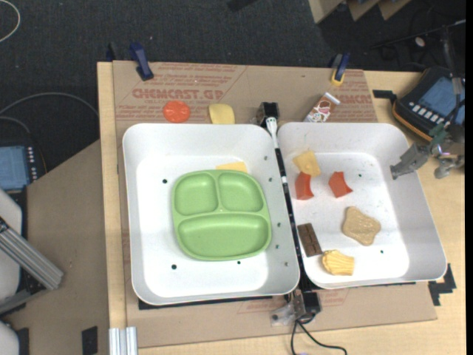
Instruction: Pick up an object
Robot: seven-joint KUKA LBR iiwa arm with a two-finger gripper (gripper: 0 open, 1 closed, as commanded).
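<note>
One yellow piece [231,167] half-hidden behind plate [219,214]

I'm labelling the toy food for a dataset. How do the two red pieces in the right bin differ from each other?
The left red piece looks taller and narrower, standing just below the yellow wedge. The right red piece looks squatter and more tilted, with bare bin floor around it. Both are small, similarly red-orange blocks lying side by side in the upper half of the right bin.
</note>
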